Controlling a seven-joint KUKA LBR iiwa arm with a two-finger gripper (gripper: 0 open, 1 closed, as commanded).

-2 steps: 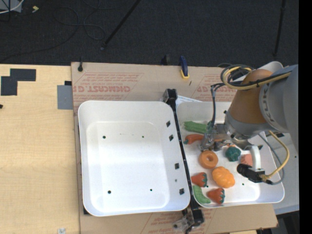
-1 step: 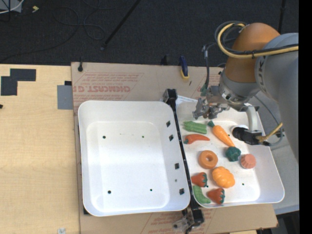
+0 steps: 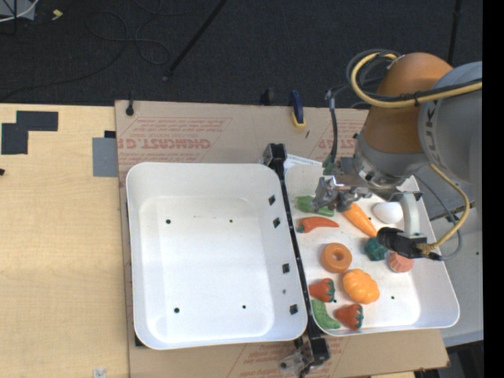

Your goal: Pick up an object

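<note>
Single fixed cam above the bench [image 3: 63, 211], angled down. Both white bins [image 3: 150, 187] in frame; arm [image 3: 425, 116] enters at 3 o'clock.

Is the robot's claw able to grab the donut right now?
Probably yes. The donut lies flat with free space round it in the right bin, and the claw hangs close above the toys.

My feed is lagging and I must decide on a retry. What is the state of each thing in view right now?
End effector: low in the right bin's far end, over a green toy.
Carrot: lying loose beside it.
Red chili: lying flat by the divider.
Doughnut: flat on the floor.
Orange pumpkin: resting, untouched.
Left bin: bare white floor.
</note>
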